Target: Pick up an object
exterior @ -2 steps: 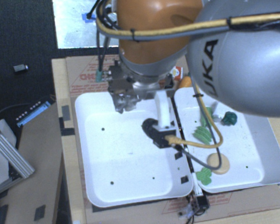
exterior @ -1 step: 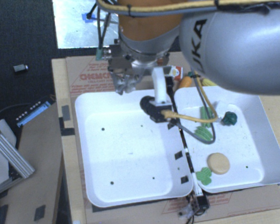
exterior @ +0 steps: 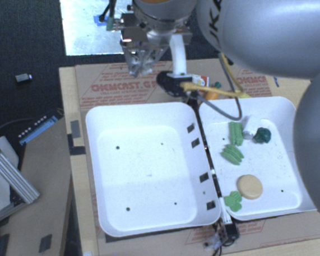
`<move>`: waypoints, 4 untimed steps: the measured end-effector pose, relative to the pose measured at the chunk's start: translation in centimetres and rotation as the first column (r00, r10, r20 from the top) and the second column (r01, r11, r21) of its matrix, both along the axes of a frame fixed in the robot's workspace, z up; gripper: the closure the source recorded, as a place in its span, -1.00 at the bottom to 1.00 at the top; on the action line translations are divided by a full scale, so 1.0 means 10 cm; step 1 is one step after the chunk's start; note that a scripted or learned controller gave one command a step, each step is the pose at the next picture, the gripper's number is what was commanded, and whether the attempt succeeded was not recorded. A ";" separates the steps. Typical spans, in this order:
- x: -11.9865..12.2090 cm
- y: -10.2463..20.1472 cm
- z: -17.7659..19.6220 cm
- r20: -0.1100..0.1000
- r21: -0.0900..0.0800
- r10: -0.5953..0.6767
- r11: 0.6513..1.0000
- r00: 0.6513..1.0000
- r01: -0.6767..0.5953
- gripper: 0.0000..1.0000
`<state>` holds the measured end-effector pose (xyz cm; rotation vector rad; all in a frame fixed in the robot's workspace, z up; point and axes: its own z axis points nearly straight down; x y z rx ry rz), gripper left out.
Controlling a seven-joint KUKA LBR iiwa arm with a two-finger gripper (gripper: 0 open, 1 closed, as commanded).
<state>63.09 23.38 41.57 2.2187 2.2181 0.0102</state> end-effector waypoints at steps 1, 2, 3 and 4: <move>0.39 0.00 0.08 -0.002 -0.001 -0.001 1.000 1.000 0.001 1.00; 0.37 0.01 0.49 -0.004 0.000 0.004 1.000 1.000 -0.004 1.00; 0.38 -0.51 0.45 -0.007 -0.002 -0.002 1.000 1.000 0.002 1.00; 0.32 -1.16 0.48 -0.006 -0.002 -0.004 1.000 1.000 0.004 1.00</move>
